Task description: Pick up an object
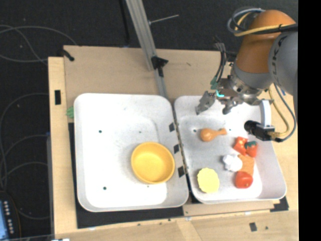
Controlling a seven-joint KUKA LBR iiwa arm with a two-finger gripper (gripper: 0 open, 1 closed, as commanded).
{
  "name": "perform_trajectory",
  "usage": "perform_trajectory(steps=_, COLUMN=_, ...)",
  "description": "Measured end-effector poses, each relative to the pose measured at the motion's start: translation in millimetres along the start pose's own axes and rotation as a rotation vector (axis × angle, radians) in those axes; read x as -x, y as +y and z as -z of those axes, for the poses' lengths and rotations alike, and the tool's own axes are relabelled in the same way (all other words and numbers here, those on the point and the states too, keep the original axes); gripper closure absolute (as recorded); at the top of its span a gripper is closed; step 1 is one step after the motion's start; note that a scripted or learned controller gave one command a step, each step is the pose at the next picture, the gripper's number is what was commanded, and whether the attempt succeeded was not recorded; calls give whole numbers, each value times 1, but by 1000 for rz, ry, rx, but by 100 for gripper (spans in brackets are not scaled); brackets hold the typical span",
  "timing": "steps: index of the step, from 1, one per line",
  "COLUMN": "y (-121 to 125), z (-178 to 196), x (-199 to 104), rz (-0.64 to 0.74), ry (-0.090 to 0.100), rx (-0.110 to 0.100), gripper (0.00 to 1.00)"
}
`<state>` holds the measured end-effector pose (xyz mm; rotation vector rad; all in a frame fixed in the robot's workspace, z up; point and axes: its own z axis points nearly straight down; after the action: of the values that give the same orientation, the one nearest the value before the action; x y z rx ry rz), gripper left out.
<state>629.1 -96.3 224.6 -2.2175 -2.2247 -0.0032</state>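
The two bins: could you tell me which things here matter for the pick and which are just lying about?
For the pick: gripper, orange gourd-shaped toy, white lump, red tomato, yellow disc.

Lying about: yellow bowl in the left bin, metal rail.

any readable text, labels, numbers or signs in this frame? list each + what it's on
None readable.
The device at the lower left edge shows small bluish marks, too small and blurred to read.
The yellow bowl, both white bins and the toy food carry no lettering that can be seen.

The yellow bowl (152, 162) looks like smooth, slightly glossy plastic. The two white bins (115, 119) appear matt plastic, on a bare wooden table (105, 69).
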Motion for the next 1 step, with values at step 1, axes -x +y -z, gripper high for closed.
perform_trajectory(steps=1, y=1, z=-63, x=5, rz=-4, ry=-5, rx=-6, gripper=0)
